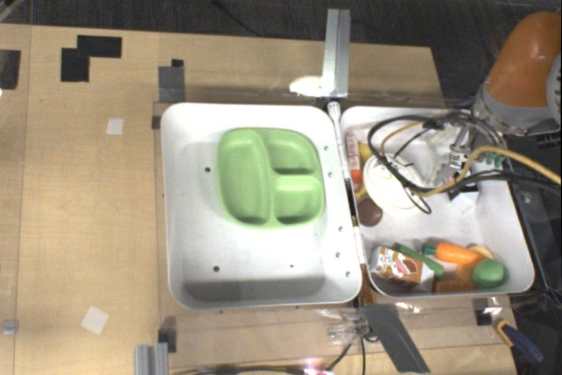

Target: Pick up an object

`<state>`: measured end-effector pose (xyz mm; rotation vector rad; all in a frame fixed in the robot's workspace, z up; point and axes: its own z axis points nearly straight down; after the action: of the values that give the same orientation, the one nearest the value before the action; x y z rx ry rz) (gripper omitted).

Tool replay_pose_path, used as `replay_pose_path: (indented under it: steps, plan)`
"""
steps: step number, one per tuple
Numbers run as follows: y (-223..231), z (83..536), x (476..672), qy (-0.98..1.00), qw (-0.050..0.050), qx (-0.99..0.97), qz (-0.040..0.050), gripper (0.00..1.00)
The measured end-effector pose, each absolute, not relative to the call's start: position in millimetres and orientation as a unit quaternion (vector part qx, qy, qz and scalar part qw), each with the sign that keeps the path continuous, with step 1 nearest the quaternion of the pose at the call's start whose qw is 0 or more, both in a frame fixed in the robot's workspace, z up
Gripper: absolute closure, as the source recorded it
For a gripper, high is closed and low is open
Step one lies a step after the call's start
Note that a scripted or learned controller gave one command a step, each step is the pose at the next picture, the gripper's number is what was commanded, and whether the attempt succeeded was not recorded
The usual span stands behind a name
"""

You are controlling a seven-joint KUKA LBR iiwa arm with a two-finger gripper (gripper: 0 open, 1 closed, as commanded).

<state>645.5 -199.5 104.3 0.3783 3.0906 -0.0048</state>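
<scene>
Over the far side of the right bin [505, 219], gripper [452, 155] hovering; open or closed, cannot tell. Along the near edge, carrot [457, 254], green ball [488, 273], brown packet [399, 266] lying; seemingly no grasp yet; whole pick left.

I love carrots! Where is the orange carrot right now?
In the camera view, the carrot lies in the right bin, along its lower edge, between the colourful packet and the green ball.

Even, bright overhead light; a soft grey shadow pools in the left shallow white plastic bin [189, 189]; focus slightly soft throughout.
</scene>
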Motion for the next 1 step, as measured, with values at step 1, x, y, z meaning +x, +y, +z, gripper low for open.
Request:
replay_pose_path:
  steps: [1]
  plan:
    - [-195.1, 89.4, 659.5, 0.982, 0.003, 0.191, -0.0004, 0.0]
